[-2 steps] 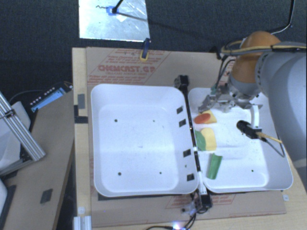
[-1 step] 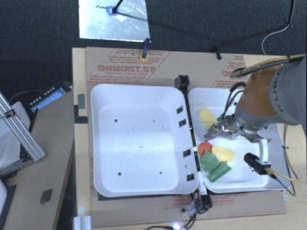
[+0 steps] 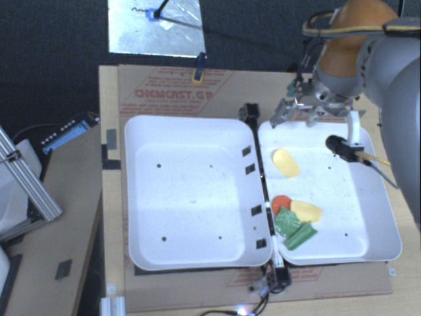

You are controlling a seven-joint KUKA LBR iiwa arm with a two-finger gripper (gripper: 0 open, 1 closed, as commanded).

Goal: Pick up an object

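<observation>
My gripper (image 3: 297,114) hangs over the far left corner of the right bin (image 3: 368,203), open, with nothing between its fingers. Below it in that bin lies a pale yellow oval object (image 3: 285,162). Nearer the front left of the bin, a red round piece (image 3: 281,202), a yellow piece (image 3: 306,210) and a green leafy piece with a green stick (image 3: 293,229) are bunched together, touching one another.
The left bin (image 3: 191,189) sits beside the right one, joined along a black hinged divider (image 3: 260,176). Both rest on a cardboard sheet (image 3: 171,91). A shiny metal plate (image 3: 156,17) lies beyond the bench at the back.
</observation>
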